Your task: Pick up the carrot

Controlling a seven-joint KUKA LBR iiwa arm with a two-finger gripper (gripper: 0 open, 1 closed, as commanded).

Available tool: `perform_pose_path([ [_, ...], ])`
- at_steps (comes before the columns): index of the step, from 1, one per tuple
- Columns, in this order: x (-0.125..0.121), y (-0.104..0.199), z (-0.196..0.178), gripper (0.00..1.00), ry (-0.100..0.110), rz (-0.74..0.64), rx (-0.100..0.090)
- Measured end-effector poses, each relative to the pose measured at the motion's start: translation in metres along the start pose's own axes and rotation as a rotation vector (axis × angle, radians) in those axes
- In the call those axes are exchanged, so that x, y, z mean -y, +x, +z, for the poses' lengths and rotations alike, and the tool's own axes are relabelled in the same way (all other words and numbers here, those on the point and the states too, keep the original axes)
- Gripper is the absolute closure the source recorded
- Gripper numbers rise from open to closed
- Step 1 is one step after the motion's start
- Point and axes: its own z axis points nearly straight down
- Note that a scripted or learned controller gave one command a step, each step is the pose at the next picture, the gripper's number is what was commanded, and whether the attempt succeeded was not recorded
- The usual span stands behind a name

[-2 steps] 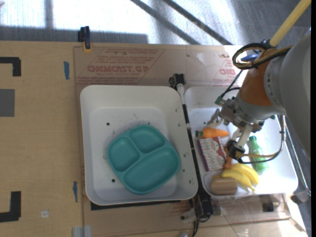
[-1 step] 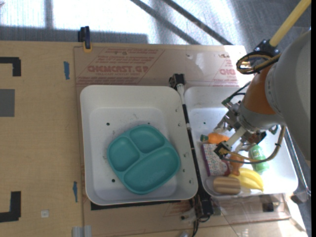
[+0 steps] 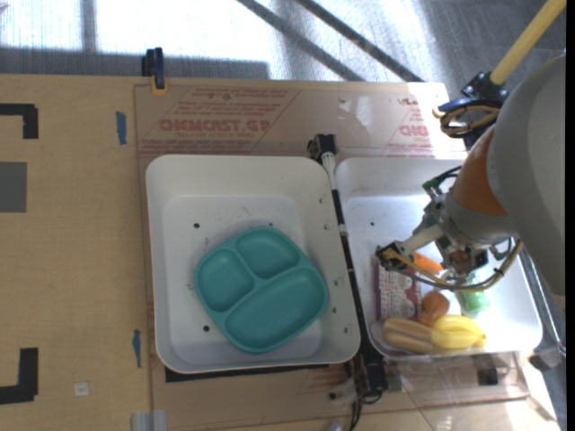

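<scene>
The carrot point(image 3: 429, 263) is a small orange piece lying in the right bin point(image 3: 386, 214), near its middle. My gripper point(image 3: 460, 260) hangs low over that bin, just to the right of the carrot and very close to it. The wrist hides the gripper's tip, and whether it touches the carrot cannot be told. Part of the carrot is hidden under the gripper's body.
Along the right bin's front lie a patterned pink packet point(image 3: 395, 293), a brown round item point(image 3: 435, 305), a tan bread roll point(image 3: 407, 332), a yellow fruit point(image 3: 458, 331) and a green piece point(image 3: 475, 302). The left bin point(image 3: 171, 241) holds a teal divided plate point(image 3: 260, 287).
</scene>
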Motion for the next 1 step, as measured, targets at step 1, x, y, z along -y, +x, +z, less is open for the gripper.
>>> perform_pose_path([
  [1,-0.0009,-0.0022,-0.0107,1.00,0.002,-0.006,0.010],
])
